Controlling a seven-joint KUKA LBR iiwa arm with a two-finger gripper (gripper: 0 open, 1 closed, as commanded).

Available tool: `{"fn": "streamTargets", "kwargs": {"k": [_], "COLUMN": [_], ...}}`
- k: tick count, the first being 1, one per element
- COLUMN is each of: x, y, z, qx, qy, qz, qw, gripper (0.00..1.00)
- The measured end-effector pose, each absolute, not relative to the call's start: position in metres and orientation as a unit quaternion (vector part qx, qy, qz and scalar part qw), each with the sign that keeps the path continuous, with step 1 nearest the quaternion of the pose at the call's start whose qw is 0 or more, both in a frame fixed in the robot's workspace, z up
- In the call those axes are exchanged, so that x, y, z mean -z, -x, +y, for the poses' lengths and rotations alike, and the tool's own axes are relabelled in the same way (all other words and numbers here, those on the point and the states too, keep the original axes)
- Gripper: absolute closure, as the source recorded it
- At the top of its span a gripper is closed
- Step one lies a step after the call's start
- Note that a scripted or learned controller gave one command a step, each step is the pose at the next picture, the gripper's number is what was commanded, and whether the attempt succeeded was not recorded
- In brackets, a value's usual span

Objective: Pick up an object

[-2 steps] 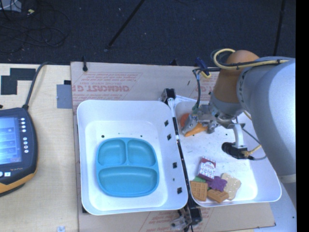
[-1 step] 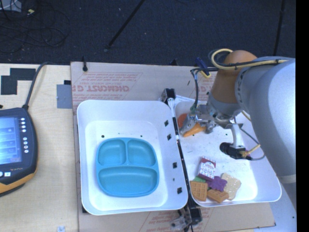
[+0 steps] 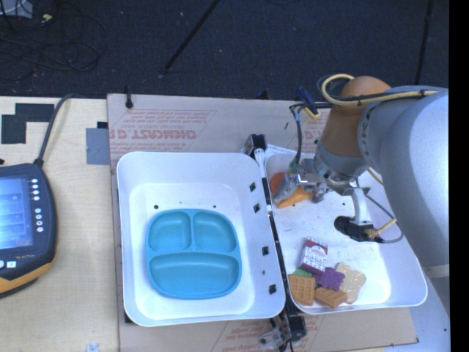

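The fingers [image 3: 299,191] are low over the far left corner of the right bin [image 3: 410,288], right at an orange toy [image 3: 284,191] that looks like a carrot. Whether they are spread or closed on it cannot be told, since the wrist hides them. The toy lies tilted against the bin's left wall, touching or nearly touching the tool.

By its look it is light, stiff moulded plastic, smooth and likely to slip; taking it across its narrow middle, clear of the wall, seems the safest hold.

Farther out, a small purple and white packet [image 3: 315,255] lies mid-bin, and at the near edge sit two waffle pieces [image 3: 302,287], a purple piece [image 3: 331,278] and a pale cookie shape [image 3: 352,281], crowded together.

The left bin [image 3: 135,196] holds a blue divided plate [image 3: 193,253]. A tablet controller [image 3: 20,222] rests on the desk [image 3: 73,299] at far left.
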State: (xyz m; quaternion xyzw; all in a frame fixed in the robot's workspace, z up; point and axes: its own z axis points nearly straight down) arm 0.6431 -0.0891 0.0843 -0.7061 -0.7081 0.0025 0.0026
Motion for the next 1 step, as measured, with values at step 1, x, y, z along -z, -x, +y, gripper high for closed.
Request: {"fn": "streamTargets", "kwargs": {"k": [1], "x": [-0.0844], "y": [-0.6431], "z": [-0.0924], "qx": [-0.0023], "qy": [0.706], "qz": [-0.708], "qw": [0.003], "gripper": [0.0]}}
